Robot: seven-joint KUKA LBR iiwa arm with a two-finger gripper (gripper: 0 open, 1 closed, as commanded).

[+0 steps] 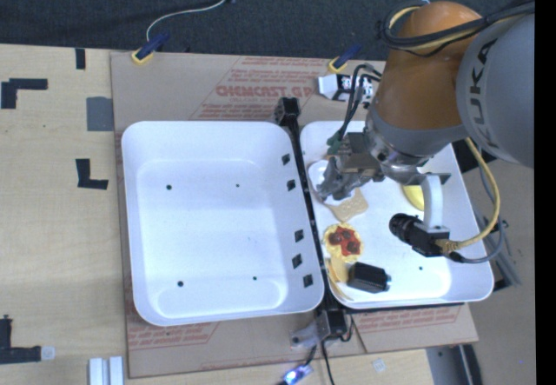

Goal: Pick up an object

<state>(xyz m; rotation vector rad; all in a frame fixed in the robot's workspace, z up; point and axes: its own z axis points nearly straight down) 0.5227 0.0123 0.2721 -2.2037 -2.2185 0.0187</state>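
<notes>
Hand (334,182) hangs low inside the right bin (434,284), close to its left wall. Whether it is released or clenched cannot be told, and nothing is visibly held. The likeliest pick is a tan flat piece (349,206) lying just beside the hand, on the camera side. Nearer the camera than the tan piece lie a yellow-and-red item (343,241), then a black block (367,277); a yellow item (413,196) lies to its right.

White bins: two, left bin (143,144) and right bin (439,283)
Black block (367,277): one, right bin
Tan flat piece (347,208): one
Yellow-and-red piece (342,242): one
Plain yellow piece (413,196): one
</notes>
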